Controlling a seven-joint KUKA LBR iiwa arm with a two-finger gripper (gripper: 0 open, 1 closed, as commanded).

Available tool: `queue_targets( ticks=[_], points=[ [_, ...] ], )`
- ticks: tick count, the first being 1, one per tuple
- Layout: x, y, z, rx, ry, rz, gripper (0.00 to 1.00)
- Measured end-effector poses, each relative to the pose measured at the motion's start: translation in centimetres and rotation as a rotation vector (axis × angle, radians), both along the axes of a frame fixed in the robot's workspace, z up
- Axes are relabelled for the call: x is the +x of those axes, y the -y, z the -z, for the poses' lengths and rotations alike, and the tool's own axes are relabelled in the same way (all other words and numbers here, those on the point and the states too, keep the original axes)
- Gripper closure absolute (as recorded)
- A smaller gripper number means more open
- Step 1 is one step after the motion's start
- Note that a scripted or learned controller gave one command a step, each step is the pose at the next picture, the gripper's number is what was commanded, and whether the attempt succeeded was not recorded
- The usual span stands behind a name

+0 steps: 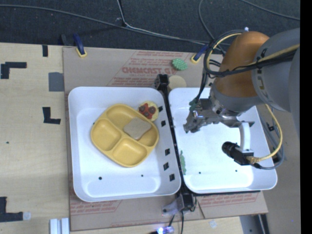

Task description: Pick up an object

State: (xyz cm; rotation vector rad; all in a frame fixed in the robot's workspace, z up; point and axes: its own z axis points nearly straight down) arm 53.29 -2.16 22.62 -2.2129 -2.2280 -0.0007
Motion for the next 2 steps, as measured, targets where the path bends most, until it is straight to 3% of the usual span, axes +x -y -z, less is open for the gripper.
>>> queue_targets(
  ticks=[2],
  points=[
    [3.3, -9.4, 0.5, -0.001, -0.001, 0.001, 1.00]
  ],
)
